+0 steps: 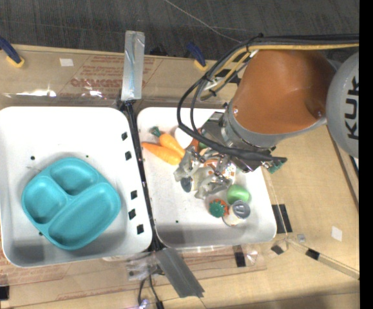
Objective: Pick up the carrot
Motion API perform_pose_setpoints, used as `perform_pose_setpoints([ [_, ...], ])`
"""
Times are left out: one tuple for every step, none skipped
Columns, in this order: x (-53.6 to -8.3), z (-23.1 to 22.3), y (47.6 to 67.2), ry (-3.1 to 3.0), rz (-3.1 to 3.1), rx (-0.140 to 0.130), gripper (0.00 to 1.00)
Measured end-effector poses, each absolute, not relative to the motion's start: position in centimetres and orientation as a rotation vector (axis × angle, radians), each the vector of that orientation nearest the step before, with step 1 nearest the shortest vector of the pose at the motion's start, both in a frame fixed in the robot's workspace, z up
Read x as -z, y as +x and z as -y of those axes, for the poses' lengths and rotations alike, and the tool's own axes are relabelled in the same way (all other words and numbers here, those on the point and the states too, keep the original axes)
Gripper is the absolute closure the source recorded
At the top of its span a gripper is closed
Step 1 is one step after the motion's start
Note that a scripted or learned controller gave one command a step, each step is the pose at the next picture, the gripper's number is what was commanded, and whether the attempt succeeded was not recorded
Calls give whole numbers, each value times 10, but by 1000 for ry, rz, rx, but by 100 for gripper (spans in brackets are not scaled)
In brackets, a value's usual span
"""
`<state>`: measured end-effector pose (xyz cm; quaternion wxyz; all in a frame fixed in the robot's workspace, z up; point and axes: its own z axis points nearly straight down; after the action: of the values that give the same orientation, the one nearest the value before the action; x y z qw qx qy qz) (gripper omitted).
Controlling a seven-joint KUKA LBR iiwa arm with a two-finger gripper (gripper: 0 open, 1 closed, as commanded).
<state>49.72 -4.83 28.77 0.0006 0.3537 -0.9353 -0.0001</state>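
2 carrots (163, 148) lie in the right bin (173, 227), upper left corner. The gripper (202, 172) hangs just right of them; claw state cannot be told.

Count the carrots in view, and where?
2, both in the right bin's upper left corner: one carrot nearer the back wall, one just in front, touching it. The arm covers part of that bin, so more could be hidden.
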Motion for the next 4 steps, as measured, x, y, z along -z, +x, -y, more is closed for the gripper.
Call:
perform_pose_setpoints([
  [-330, 154, 562, 1539, 2742, -5, 100],
  [-259, 212, 495, 1484, 2764, 7, 100],
  [-278, 193, 482, 1600, 2703, 1, 100],
  [-255, 158, 500, 1740, 2614, 5, 100],
])
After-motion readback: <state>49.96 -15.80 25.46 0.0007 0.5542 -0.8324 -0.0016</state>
